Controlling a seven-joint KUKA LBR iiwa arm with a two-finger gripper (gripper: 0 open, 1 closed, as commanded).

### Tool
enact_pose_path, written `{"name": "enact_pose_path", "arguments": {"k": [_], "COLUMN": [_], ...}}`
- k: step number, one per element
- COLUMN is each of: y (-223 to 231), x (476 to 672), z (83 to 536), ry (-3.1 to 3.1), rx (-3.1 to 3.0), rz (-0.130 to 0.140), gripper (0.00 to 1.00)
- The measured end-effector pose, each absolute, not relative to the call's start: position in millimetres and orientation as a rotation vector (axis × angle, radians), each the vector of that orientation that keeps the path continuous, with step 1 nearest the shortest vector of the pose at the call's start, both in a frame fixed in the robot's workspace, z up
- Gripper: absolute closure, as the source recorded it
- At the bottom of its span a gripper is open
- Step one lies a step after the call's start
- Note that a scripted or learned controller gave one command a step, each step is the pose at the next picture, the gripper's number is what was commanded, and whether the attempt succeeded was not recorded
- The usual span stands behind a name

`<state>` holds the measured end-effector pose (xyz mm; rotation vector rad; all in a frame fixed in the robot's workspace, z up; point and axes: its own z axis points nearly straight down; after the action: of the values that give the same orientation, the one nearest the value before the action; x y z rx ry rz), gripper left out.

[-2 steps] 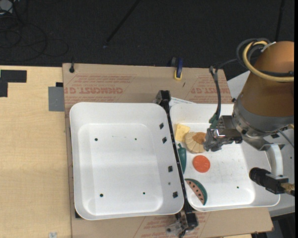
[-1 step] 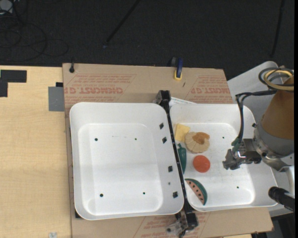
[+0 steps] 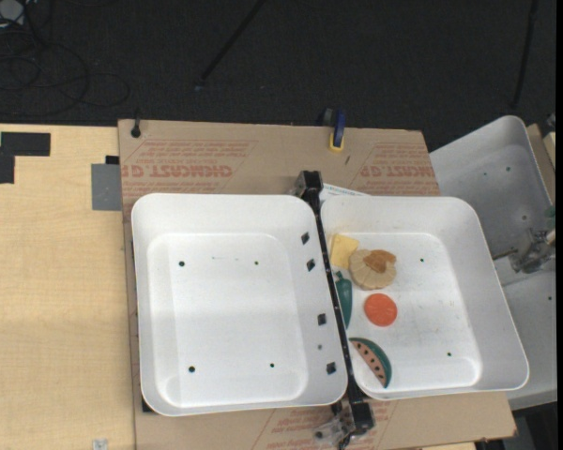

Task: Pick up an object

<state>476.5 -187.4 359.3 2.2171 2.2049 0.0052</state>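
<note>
Five items crowd right bin left side | clamp behind

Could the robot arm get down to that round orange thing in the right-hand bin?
Probably yes. The round orange thing lies uncovered on the right bin floor, apart from its neighbours, with nothing above it, and the arm comes from that side.

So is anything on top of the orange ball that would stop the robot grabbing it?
Nothing visible covers the orange ball; it lies open from above in the right bin. A tan disc sits just behind it and a green piece to its left, both close, so fingers have little room there.
</note>
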Motion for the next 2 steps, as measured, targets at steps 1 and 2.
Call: {"name": "enact_pose_path", "arguments": {"k": [1,2], "y": [-205.3,-215.5], "x": [471.6,477.7], "z": [137.9,317.0], "ry": [2.231,2.21], "rx": [2.235,2.21], "rz": [-0.012,0.01], "gripper": [1.0,1.0]}}
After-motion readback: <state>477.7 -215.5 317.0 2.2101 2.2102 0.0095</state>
